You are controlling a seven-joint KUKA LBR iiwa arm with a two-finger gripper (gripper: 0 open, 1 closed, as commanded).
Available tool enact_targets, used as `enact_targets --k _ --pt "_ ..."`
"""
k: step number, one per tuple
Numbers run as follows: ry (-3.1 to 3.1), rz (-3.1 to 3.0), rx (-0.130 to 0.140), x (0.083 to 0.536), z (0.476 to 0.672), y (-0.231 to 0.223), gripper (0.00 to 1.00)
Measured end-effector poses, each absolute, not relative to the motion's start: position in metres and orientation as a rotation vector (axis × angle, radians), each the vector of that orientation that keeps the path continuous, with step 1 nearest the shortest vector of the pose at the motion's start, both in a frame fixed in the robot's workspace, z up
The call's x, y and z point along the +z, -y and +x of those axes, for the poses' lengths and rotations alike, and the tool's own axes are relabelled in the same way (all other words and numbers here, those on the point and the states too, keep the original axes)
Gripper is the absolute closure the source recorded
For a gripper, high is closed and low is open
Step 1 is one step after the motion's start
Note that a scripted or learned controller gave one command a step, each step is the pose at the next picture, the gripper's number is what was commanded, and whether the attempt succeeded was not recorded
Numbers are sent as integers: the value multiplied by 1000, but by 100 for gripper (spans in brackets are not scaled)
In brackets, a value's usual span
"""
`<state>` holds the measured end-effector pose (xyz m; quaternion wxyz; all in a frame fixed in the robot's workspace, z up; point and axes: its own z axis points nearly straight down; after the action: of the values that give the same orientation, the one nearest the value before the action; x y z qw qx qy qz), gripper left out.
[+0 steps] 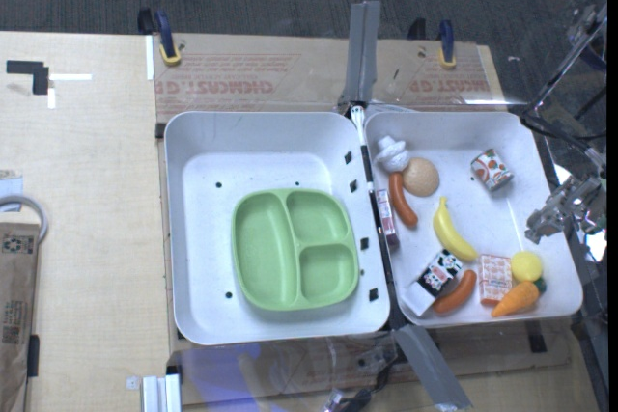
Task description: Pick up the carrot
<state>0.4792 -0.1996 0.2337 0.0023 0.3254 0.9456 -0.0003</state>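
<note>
- We see the gripper (558, 215) as a grey metal cluster at the right rim of the right bin (454, 123); we cannot tell its state, as the shape is too small and blurred.
- The carrot (516, 298) lies below it, apart from it, in the bin's near right corner: a smooth orange cone with a green tip, touching a round yellow lemon (526, 266).
- Just left of the carrot we note a flat printed carton (494, 276), then a glossy red sausage (455, 292) against a black-and-white box (438, 272).
- A curved banana (452, 233) sits mid-bin.
- The left bin (193, 227) holds a matte green plate (294, 249) with three compartments.
</note>
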Motion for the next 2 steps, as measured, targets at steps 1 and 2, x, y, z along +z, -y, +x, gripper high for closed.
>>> enact_targets --k 1,2 --pt "-2964 1022 0 242 481 199 100" --pt "-2961 1024 0 251 482 200 100"
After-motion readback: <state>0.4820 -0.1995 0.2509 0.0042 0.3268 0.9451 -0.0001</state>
